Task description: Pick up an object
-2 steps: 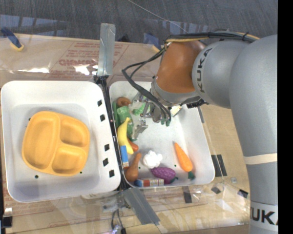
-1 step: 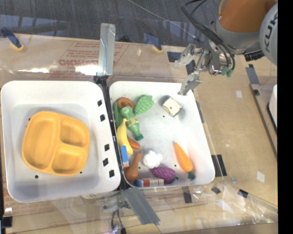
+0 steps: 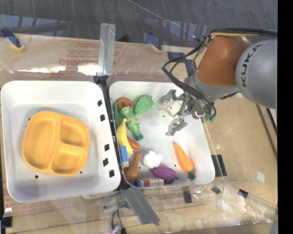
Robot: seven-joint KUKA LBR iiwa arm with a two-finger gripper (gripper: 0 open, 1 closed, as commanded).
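2 shallow white bins are sitting side by side on the bench. The left bin (image 3: 10, 130) is holding a yellow-orange divided tray (image 3: 55, 142) with 3 compartments, lying flat near the middle of the bin floor.

The right bin (image 3: 205, 150) is holding a scatter of toy food. Along its left wall, a yellow banana (image 3: 122, 133) is lying lengthwise, with a brown piece (image 3: 125, 103) above it and a dark green bottle-like piece (image 3: 129, 118) just beside it. A light green bumpy fruit (image 3: 144, 104) is resting near the top, to the right of the brown piece. Lower down, a brown drumstick shape (image 3: 134, 168) is leaning toward the bin's front corner, a white cauliflower-like piece (image 3: 152, 158) is sitting next to it, and a purple grape bunch (image 3: 163, 173) is lying just below that. An orange carrot (image 3: 182, 157) with a small green end is lying at a slant toward the right front of the bin, apart from the other pieces.

The gripper (image 3: 178, 115) is hanging over the upper right part of the right bin, above bare bin floor, with the grey arm (image 3: 256, 72) and its orange band reaching in from the right. Its 2 fingers are standing apart, with nothing between them. The carrot is lying near it, below the fingertips and not touching them.
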